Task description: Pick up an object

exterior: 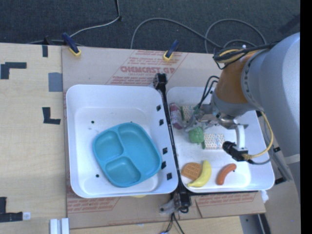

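Green object (196, 135) partly hidden beneath jaws (197, 126), grip unclear, wrist covering right bin (258, 182)

Cardboard sheet (141, 69) under the bins — red printed lettering, largest word reads "CHEMCAST"; smaller red lines beside and below it too blurred to read.

Plastic, cardboard and wood under the arm

Both white bins (78, 130) are looking like smooth, faintly glossy plastic; the blue divided tray (126, 153) is showing a satin plastic sheen; brown printed cardboard (141, 69) is lying matt over the pale wood-grain counter (29, 130); the arm's grey shell (285, 82) is gleaming smoothly.
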`<action>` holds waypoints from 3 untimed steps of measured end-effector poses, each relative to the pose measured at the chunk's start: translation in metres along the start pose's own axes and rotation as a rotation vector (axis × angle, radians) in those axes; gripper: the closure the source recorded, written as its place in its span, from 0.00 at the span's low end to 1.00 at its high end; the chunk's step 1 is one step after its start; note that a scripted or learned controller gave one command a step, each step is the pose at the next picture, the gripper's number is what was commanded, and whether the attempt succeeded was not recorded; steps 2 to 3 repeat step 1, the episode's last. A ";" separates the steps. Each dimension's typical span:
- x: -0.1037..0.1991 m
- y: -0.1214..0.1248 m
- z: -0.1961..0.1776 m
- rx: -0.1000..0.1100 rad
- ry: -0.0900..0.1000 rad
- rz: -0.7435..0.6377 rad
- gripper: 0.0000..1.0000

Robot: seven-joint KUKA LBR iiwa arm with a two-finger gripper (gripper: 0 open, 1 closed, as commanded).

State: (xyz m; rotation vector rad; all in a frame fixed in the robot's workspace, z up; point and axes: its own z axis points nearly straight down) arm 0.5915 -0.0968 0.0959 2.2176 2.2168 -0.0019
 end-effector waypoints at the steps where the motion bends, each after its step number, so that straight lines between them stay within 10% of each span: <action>1: 0.084 -0.024 -0.089 0.004 0.006 -0.002 1.00; 3: 0.084 -0.024 -0.089 0.004 0.006 -0.002 1.00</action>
